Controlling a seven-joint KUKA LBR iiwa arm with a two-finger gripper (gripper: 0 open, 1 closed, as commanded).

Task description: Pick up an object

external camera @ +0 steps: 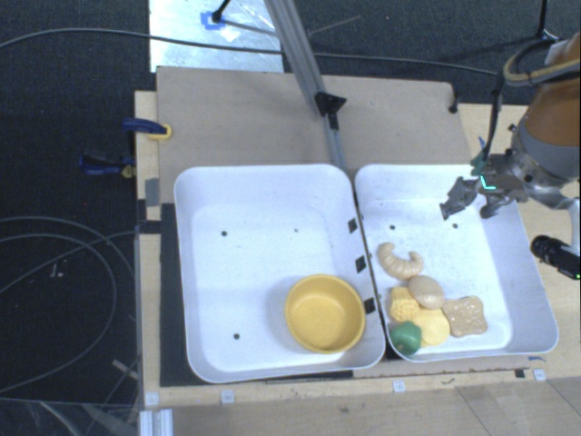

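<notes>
Floor: dark carpet (73, 62) w/ black cables looping across it at left; pale taped patch at top, near a tripod leg.
Bench: tan board (245, 116) carrying two shallow white bins side by side; blue clamp w/ yellow tip (145, 128) on its left edge.
Pole: grey metal rod (295, 39) slanting down from top centre, ending at the back rim where the bins meet.
Left bin (236, 207): holds one yellow bowl (325, 312), upright, in the front right corner, close to the divider.
Right bin (408, 198): toy foods grouped in the front half, back half bare.
Items, right bin: curved tan croissant-like piece (400, 262) nearest the centre; beige rounded piece (426, 291) just in front of it, touching or nearly so; yellow corn-like piece (403, 303) and yellow block (433, 327) beside ea. other; green piece (407, 337) at the front rim; tan cracker-shaped piece (465, 315) to the right of the cluster.
Arm: grey w/ orange band (556, 107), entering from the right, above the right bin's far right side.
Gripper (477, 200): dark fingers spread apart, nothing between them; hangs over the bare back right part of the right bin, well apart from the food cluster.
Task status: no item lifted; all pieces lie on the bin floors.
</notes>
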